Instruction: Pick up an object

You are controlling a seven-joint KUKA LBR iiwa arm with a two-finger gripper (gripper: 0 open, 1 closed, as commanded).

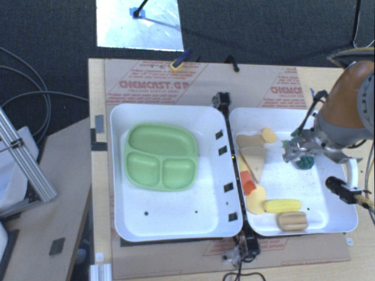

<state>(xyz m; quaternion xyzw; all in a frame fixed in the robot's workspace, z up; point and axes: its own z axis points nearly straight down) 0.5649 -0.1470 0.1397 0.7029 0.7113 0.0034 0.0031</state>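
Gripper [297, 151] low in the right bin [334, 224], over a small teal object [305, 163].

You cannot tell if the fingers are closed or hold it. The teal piece looks light, small, probably hard plastic; take it across its narrow middle. Nearby toy foods: yellow banana [282, 205], bread roll [292, 220].

The left bin [120, 215] holds a tray [161, 157] toward its back left. In the right bin [334, 221], a bun [292, 220] lies by the front edge, a banana [282, 205] just behind it, and more food along the left wall.
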